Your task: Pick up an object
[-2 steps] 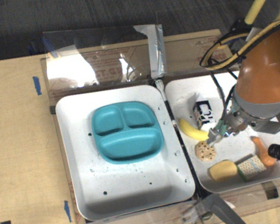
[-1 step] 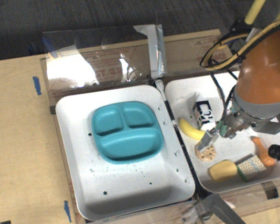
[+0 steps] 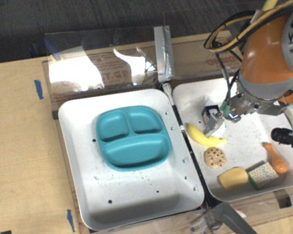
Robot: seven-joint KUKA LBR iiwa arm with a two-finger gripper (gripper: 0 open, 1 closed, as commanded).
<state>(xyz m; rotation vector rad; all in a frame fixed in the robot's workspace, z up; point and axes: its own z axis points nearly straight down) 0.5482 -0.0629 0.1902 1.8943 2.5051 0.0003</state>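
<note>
The right bin [image 3: 246,140] holds a yellow banana [image 3: 201,135], a round speckled cookie [image 3: 214,157], a pale yellow lump [image 3: 233,177], a small patterned cylinder [image 3: 262,173] and an orange carrot [image 3: 276,158]. My gripper [image 3: 212,119] hangs low over the bin's left half, just above and to the right of the banana's upper end. Its black and silver tip is close to the banana, but I cannot make out whether they touch. The grey arm with its orange band [image 3: 264,55] comes in from the upper right.
In the left bin [image 3: 137,193] lies a teal divided plate [image 3: 133,135]. A ridge where the two bins meet [image 3: 183,135] runs just left of the banana. A black knob [image 3: 283,135] juts in at the right bin's right side. Cables loop above the arm.
</note>
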